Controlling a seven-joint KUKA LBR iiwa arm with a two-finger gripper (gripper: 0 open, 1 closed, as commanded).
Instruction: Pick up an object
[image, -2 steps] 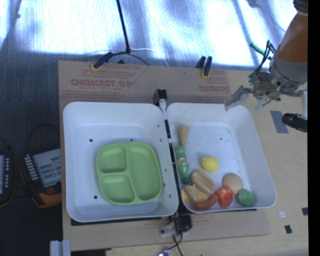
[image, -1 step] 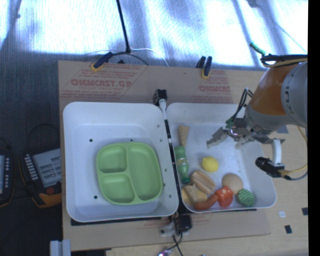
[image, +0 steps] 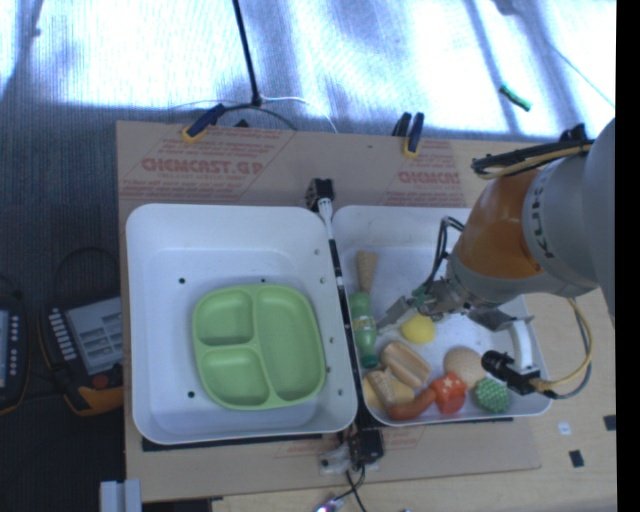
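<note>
The right bin (image: 400, 232) holds several toy foods. Among them are an ice cream cone (image: 367, 268), a green bottle-like piece (image: 362, 326), a yellow lemon (image: 418, 329), a hot dog (image: 403, 362), a red tomato (image: 449, 392), a beige roll (image: 463, 362) and a green broccoli (image: 490, 395). My gripper (image: 414, 304) hangs low in this bin, just above and to the left of the lemon, with the green piece to its left. The wrist hides how the jaws stand, and I see nothing held.
The left bin (image: 160, 260) carries a green divided plate (image: 259, 345). A red sausage (image: 408, 406) and a yellowish piece (image: 379, 386) lie at the right bin's front left. The arm's orange band (image: 505, 235) looms over the right bin's far right part.
</note>
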